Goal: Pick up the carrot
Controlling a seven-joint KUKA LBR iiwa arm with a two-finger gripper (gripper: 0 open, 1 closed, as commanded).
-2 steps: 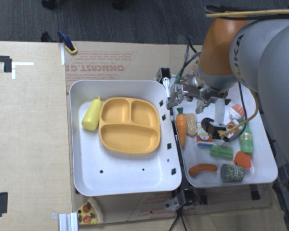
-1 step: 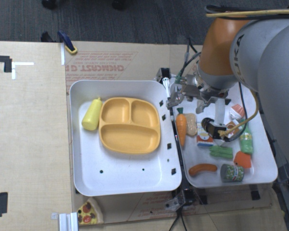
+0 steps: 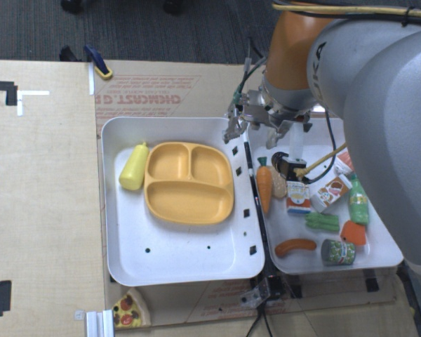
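Note:
The carrot is orange and tapered. It lies lengthwise in the right bin, close against that bin's left wall. My gripper hangs over the back of the divider between the two bins, a little behind the carrot and above it. Its fingers are spread open, and nothing is between them.
Beside the carrot are a beige piece, a small carton, a white-brown packet, a green bottle, a green piece, a sausage and a can. The left bin holds a yellow divided plate and a yellow bottle.

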